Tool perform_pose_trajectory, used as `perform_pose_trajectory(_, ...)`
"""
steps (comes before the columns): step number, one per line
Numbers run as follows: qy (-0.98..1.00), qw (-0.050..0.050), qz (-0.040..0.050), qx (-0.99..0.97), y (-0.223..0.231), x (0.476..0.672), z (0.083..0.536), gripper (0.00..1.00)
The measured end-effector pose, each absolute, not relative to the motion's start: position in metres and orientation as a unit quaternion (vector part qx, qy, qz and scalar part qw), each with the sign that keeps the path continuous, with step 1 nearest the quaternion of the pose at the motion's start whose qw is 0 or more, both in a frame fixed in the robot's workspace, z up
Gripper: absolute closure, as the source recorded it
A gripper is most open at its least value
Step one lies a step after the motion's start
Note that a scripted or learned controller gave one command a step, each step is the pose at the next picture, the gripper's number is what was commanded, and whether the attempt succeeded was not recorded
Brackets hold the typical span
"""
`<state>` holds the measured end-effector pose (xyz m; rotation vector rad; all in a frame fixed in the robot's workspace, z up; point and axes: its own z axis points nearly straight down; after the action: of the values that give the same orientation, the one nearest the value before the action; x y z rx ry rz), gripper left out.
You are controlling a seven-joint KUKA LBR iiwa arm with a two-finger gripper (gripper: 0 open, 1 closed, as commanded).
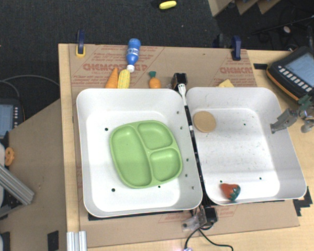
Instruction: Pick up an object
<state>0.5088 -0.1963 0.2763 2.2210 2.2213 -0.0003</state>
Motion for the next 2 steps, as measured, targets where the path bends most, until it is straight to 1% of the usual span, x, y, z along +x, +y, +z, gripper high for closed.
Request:
perform_pose_trajectory(1,0.708,-0.008,-0.0026,0.706,-0.144,0.479,0.143,0.0)
perform_pose_trajectory(2,0.708,-0.002,-0.0005,0.706,-0.091,0.478,0.081,0.0)
